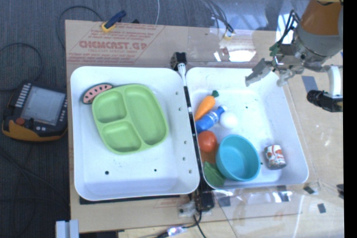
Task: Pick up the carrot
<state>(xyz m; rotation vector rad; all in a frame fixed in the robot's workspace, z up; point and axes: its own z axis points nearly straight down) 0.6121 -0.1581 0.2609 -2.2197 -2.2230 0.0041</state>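
Lying smooth, tapered and orange, the carrot (204,105), green-tipped, against the left wall of the right bin (290,120), touching a blue-and-white bottle (210,118). Hiding partly under a glossy round blue bowl (238,157), a green piece (213,173), hard to identify. Hovering over the bin's far right corner, well apart from the carrot, the gripper (270,72), fingers spread, grasping nothing.

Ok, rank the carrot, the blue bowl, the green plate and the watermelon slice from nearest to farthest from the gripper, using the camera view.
From the gripper, above the right bin's far side:
1. Carrot, right bin, by the divider.
2. Blue bowl, right bin, near edge.
3. Green plate, left bin.
4. Watermelon slice, left bin's far left corner.
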